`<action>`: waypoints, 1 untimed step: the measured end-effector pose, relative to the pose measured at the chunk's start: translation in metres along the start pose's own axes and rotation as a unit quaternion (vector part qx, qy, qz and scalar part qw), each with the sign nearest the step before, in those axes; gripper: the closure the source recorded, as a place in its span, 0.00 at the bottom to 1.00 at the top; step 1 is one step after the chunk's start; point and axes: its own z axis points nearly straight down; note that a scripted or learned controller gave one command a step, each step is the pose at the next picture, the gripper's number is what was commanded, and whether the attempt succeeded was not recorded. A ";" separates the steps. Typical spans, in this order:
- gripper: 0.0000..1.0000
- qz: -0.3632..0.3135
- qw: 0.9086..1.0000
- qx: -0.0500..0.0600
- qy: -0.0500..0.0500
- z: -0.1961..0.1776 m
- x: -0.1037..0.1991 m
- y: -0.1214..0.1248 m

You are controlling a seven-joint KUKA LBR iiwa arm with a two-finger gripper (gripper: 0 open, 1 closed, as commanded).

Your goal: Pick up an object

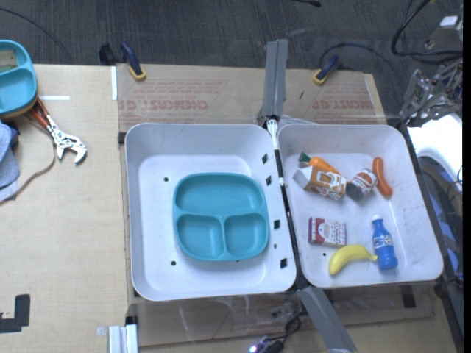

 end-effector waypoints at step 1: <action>1.00 -0.415 0.910 -0.002 -0.001 -0.020 -0.014 -0.010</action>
